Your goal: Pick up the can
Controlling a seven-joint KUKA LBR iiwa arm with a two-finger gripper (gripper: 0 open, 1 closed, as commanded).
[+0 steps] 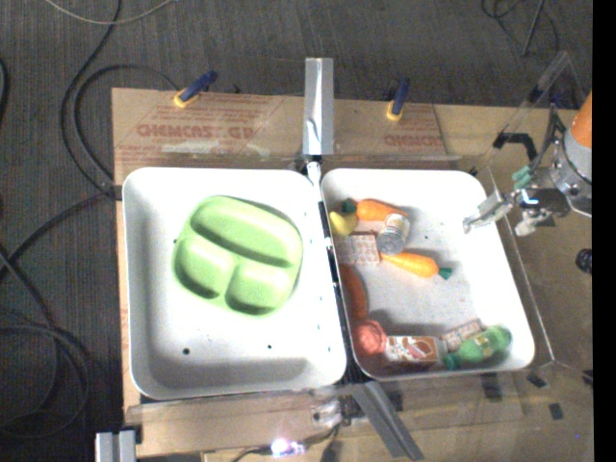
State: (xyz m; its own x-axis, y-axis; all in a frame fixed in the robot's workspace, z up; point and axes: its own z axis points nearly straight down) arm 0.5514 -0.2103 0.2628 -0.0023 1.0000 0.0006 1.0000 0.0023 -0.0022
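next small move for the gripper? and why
Probably translate left over the right bin toward the can, then descend. The gripper sits at that bin's right rim, well clear of the can, which lies on its side between two carrots, so the approach looks tight.

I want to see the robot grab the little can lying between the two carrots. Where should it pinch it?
Probably from above, across the can's round sides at its middle. It lies tipped over, an orange carrot touching above and another carrot just below, so the fingers best close along the freer line between them.
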